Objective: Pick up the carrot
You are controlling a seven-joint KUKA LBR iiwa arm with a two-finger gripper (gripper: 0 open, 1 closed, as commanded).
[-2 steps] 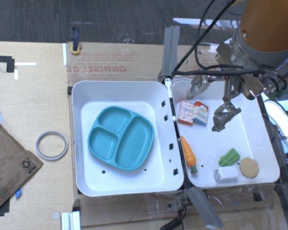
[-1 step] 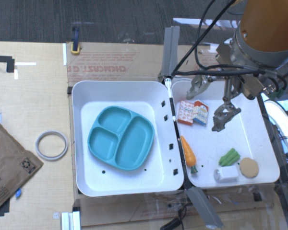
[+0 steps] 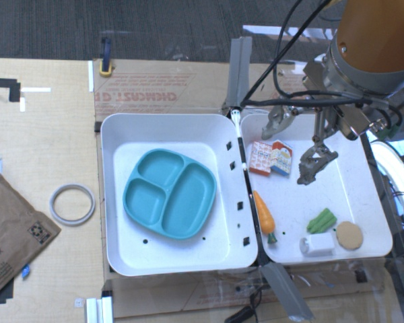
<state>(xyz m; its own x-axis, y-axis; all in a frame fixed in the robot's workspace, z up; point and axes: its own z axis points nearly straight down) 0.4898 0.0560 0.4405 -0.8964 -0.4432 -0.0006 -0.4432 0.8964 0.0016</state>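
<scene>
My gripper (image 3: 297, 145) hangs with jaws apart, well above the carrot (image 3: 262, 212), which hugs the bin wall (image 3: 250, 200); I risk clipping that wall.

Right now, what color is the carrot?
Orange with a green tip, seen in the camera view: carrot.

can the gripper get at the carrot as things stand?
Probably yes. The carrot lies bare on the right bin's floor with nothing on top, and the gripper hangs in that bin. But the carrot hugs the left wall, which could crowd one finger.
</scene>
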